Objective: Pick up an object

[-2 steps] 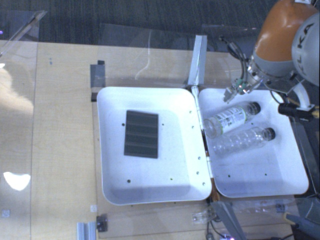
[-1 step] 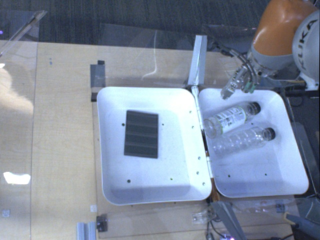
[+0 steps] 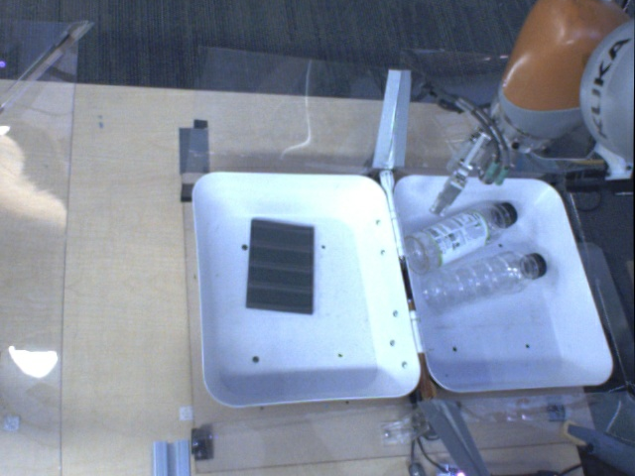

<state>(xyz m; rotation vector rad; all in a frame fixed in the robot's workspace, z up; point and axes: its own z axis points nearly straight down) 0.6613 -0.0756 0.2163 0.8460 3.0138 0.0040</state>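
Two clear plastic bottles with black caps lie in the right bin. The upper bottle carries a white label, and the lower bottle is bare. A dark ribbed rectangular block lies flat in the left bin. My gripper hangs over the far left corner of the right bin, just above the labelled bottle's base end. It reaches down from the orange-banded arm at the upper right.
A metal upright post stands behind the seam between the two bins. A clear panel covers the bench on the left. Cables and brackets sit at the front edge below the bins.
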